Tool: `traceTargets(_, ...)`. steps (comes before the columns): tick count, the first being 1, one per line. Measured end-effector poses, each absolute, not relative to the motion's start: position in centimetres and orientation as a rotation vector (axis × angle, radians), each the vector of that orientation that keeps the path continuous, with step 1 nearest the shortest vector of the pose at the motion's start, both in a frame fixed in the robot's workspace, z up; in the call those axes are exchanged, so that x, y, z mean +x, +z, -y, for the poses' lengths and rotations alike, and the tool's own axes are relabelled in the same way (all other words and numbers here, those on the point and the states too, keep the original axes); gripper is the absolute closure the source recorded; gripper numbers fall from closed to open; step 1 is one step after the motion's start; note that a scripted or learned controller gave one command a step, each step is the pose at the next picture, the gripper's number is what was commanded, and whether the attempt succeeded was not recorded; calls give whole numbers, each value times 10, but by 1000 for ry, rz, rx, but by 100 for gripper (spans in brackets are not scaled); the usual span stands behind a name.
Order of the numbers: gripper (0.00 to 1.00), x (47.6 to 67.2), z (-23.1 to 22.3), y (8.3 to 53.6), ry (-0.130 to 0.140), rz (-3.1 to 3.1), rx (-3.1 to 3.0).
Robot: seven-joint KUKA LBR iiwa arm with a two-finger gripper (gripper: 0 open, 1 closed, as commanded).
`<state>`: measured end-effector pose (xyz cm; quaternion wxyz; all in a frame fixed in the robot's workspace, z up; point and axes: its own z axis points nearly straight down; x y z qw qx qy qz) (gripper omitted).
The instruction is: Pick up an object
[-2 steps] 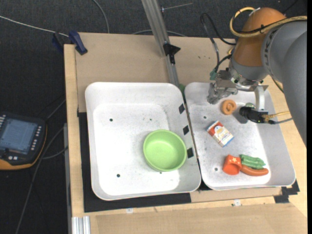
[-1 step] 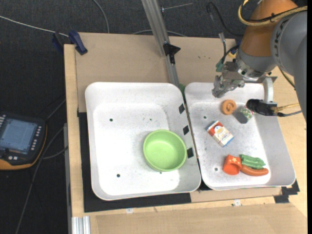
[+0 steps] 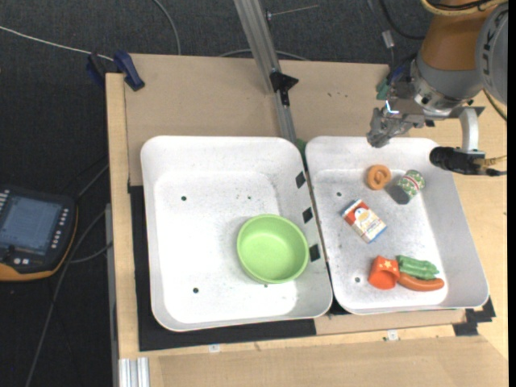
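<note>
Camera view gives us a dark speckled carpet floor point(image 3: 64, 6) around a pale wooden bench point(image 3: 201, 95), with thin cables trailing over the carpet at eleven o'clock and a handheld control pendant point(image 3: 32, 232) lying on it at nine o'clock. A metal rail point(image 3: 262, 51) runs slantwise from twelve o'clock down to the gap between the two bins.

We see the left bin point(image 3: 185, 168) holding one green bowl point(image 3: 272, 248), upright, toward its five o'clock corner. The right bin point(image 3: 451, 216) holds the smaller things. Near its five o'clock corner lies a toy vegetable point(image 3: 407, 272), orange and green, its long axis running three to nine o'clock, the orange blunt end toward nine. At the bin's centre a small carton point(image 3: 364, 220) lies flat, its long axis pointing from ten to four o'clock. Toward twelve o'clock sit a round orange piece point(image 3: 378, 176) and, just beside it at three o'clock, a small green-and-white can point(image 3: 408, 185) lying tilted.

The gripper point(image 3: 380, 134) hangs over the right bin's far rim, well apart from every object; we cannot tell how its claw is set.
</note>
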<state>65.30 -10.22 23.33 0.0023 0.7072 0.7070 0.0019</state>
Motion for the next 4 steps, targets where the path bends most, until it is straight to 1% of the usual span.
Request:
traceTargets(1, 100, 653, 102, 235, 1, -2221, 2221)
traceTargets(2, 100, 624, 52, 233, 2, -2226, 2218)
traceTargets(3, 100, 603, -1, 243, 3, -2227, 2216)
traceTargets(4, 100, 574, -48, 241, 1, -2227, 2217)
